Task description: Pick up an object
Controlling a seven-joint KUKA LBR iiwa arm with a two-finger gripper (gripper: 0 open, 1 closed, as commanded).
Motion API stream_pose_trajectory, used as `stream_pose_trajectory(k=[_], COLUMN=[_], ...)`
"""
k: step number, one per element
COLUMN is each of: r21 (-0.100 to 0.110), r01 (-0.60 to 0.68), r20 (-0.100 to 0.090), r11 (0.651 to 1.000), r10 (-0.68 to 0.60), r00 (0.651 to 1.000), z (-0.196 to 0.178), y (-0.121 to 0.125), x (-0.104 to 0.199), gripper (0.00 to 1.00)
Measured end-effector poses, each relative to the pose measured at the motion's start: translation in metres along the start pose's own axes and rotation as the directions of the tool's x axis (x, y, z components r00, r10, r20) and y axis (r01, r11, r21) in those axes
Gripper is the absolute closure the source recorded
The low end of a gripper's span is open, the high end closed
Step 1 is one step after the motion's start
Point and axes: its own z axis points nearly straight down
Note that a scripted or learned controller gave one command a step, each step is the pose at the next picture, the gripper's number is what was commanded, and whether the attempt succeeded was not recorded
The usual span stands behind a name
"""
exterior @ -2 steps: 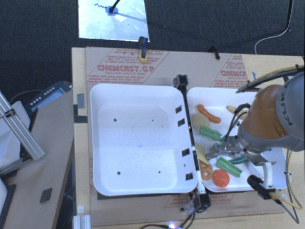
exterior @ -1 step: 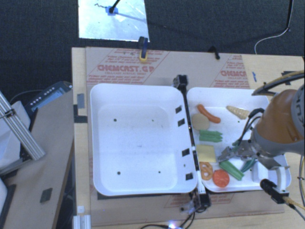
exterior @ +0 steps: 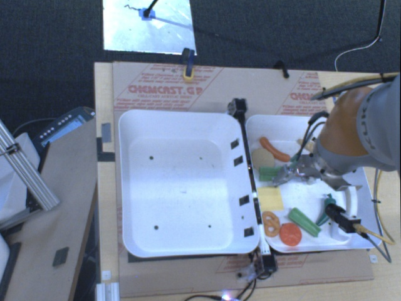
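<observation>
Arm [exterior: 360,127]: cut off by the frame's right edge; its base is out of view.

Gripper [exterior: 283,175]: low in the right bin [exterior: 285,125]. Fingertip area is small and blurred against a green item [exterior: 268,174] lying directly at the tips; whether the tips touch or enclose it cannot be told.

Pale rounded item [exterior: 263,158]: just behind the tips, partly overlapped by the green item; identity unclear.

Right bin: far-right wall and much of its floor hidden beneath the wrist and arm.

Dark green piece [exterior: 326,207]: beneath the wrist, partly covered by black hardware; shape unclear.

Yellow cable [exterior: 376,234]: runs out of frame on the right.
</observation>
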Motion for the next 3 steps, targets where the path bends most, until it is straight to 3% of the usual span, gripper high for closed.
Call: stream_pose_trajectory(k=[1, 2, 3], r21=[0.0, 0.023, 0.058], r01=[0.0, 0.002, 0.006], r20=[-0.001, -0.006, -0.015], r11=[1.0, 1.0, 0.998], r10=[0.0, -0.002, -0.005], r00=[1.0, 1.0, 1.0], z=[0.0, 0.002, 0.005], y=[0.055, 0.094, 0.105], x=[0.014, -0.026, -0.03], gripper=[0.0, 0.0, 0.0])
